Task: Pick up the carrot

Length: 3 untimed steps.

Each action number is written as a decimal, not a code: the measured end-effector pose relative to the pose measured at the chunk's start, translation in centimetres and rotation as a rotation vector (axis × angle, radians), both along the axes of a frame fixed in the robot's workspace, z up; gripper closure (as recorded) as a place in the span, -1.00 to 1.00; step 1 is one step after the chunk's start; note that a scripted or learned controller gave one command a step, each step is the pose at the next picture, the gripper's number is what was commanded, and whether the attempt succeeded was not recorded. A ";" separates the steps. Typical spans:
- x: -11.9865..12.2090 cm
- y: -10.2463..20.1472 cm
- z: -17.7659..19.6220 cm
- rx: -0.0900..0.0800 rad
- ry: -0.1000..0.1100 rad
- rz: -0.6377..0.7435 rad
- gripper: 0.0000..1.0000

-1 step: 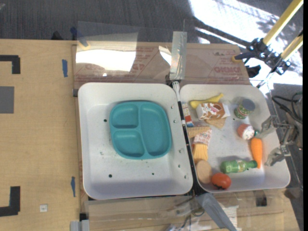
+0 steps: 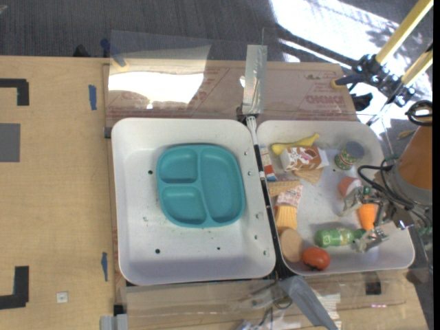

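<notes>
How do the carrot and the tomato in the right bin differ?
The carrot is orange and tapered; the tomato is red and round. The carrot lies mid-right in the right bin, right at the hand; the tomato sits at the front wall, apart from the hand. Both are small toy foods in that bin.

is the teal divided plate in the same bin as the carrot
No, the teal divided plate lies in the left bin, while the carrot is in the right bin.

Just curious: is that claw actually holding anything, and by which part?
The claw sits around the carrot, near its middle, but a firm hold cannot be told.
</notes>
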<state>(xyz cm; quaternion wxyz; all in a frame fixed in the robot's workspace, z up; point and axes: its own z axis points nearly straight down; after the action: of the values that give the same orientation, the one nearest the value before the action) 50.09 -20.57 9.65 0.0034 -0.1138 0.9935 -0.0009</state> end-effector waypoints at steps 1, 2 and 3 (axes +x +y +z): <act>0.2 0.2 1.0 -0.001 -0.006 0.003 1.00; 1.2 5.7 6.5 0.002 -0.006 -0.040 1.00; 1.2 5.6 7.3 0.001 -0.009 -0.044 1.00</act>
<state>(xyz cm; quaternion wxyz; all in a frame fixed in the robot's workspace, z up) 51.34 -15.00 16.97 0.0077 -0.0917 0.9958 -0.0011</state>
